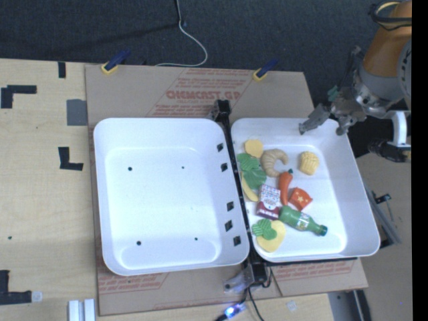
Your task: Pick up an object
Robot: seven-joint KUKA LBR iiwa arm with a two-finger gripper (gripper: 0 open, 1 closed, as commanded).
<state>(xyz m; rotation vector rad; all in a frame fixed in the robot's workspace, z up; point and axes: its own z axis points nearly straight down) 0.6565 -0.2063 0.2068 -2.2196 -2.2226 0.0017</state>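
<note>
So the table [40,179] is a light wood top with a big sheet of cardboard [194,92] on it, and both white bins sit on that cardboard. I'll use the right bin [348,179] as the reference for everything. The left bin [160,192] is right up against its left wall, touching along the middle seam.

The arm [391,52] comes in from past the right bin's far right corner, grey with the orange section on top. Its end effector [324,122] hangs over the right bin's far edge, near that same corner, with the two fingers spread apart and nothing between them.

All the toy food is bunched in the left half of the right bin, well apart from the end effector, toward the near left of it. Green bottle [302,221] lies on its side near the bin's front. The leafy green piece [252,169] is by the left wall. The croissant [274,159] is about mid-bin, the carrot [285,186] just beside it, and the corn [307,162] is the piece closest to the end effector.
</note>
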